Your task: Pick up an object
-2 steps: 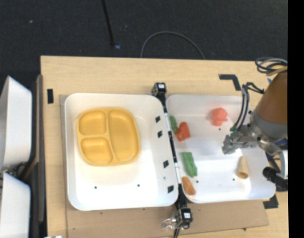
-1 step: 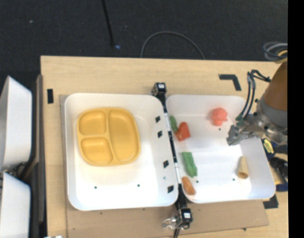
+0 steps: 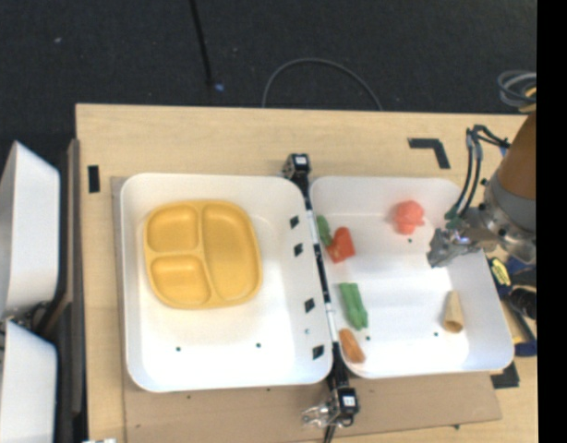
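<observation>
Hovering at the right bin's [image 3: 408, 369] right edge, the claw [image 3: 442, 249] looks empty; its grip state I cannot tell. The pink ball [image 3: 408, 216] lies just left, the tan cone [image 3: 452, 312] just below: centre, then descend.

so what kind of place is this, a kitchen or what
Probably a robot test bench in a lab, not a kitchen. Two white bins sit side by side on a wooden bench over dark carpet, with toy food like a pink ball, and an arm's end effector reaching in.
</observation>
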Robot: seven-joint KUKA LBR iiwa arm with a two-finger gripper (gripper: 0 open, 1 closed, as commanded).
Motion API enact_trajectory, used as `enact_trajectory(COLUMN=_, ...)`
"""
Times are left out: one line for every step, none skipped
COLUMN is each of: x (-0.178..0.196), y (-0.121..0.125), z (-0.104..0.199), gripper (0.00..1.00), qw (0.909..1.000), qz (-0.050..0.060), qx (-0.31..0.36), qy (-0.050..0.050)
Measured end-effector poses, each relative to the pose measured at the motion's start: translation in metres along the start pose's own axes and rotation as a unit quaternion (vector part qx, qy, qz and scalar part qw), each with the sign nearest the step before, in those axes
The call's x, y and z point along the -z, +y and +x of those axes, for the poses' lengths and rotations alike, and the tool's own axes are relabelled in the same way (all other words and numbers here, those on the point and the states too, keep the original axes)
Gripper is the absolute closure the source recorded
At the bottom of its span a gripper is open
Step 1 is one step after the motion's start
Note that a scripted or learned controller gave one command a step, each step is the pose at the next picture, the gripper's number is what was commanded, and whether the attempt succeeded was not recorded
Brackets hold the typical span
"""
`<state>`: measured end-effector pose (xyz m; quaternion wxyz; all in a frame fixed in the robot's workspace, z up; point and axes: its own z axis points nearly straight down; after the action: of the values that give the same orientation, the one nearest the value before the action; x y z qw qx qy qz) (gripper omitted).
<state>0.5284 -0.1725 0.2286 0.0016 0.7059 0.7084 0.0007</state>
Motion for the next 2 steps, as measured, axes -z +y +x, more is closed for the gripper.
enact_trajectory(x=-0.008, y=0.011, z=0.053, gripper=1.00, qw=1.0000, qz=0.001, qx=0.002, qy=0.001)
enact_trajectory(x=-0.002, y=0.021, z=0.115, gripper=1.00, qw=1.0000, qz=0.000, qx=0.003, qy=0.002)
